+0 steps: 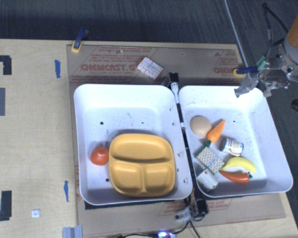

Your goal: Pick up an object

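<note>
Gripper: the gripper [248, 86] hangs over the far right corner of the right bin [275, 148]; whether it is spread or pressed together I cannot tell, and nothing shows held in it.
Right bin: a beige ball [200, 125], a carrot [216, 131], a small can [234, 146], a banana [240, 164], a red pepper [235, 176] and a checkered packet [208, 157] crowd its near half.
Left bin: the left bin [89, 113] holds a yellow divided tray [141, 163] and a tomato [99, 155] just beside it.
Advice: likely best to aim for the beige ball, which lies at the cluster's far edge, and descend straight down, centred on it.
</note>
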Controlling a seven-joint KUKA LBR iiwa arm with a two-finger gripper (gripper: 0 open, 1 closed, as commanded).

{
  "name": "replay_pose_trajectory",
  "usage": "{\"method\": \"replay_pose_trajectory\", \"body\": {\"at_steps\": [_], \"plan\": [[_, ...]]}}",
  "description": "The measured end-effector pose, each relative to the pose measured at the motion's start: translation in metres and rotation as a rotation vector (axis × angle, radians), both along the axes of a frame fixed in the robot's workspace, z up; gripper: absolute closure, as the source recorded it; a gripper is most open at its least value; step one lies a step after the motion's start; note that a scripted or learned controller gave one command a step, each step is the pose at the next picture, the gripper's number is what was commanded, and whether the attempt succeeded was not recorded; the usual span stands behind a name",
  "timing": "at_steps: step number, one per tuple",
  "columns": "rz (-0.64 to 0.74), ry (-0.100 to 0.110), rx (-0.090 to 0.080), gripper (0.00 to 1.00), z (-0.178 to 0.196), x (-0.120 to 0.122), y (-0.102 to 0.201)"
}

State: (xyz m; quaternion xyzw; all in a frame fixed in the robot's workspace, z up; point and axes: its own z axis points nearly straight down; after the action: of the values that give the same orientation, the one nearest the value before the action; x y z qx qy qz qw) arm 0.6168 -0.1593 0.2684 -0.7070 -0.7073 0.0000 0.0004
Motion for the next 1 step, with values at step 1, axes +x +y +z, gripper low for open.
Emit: {"method": "replay_pose_trajectory", "body": {"at_steps": [1], "plan": [[-0.001,-0.001,-0.001,0.0,-0.177,-0.0727,-0.0253]]}}
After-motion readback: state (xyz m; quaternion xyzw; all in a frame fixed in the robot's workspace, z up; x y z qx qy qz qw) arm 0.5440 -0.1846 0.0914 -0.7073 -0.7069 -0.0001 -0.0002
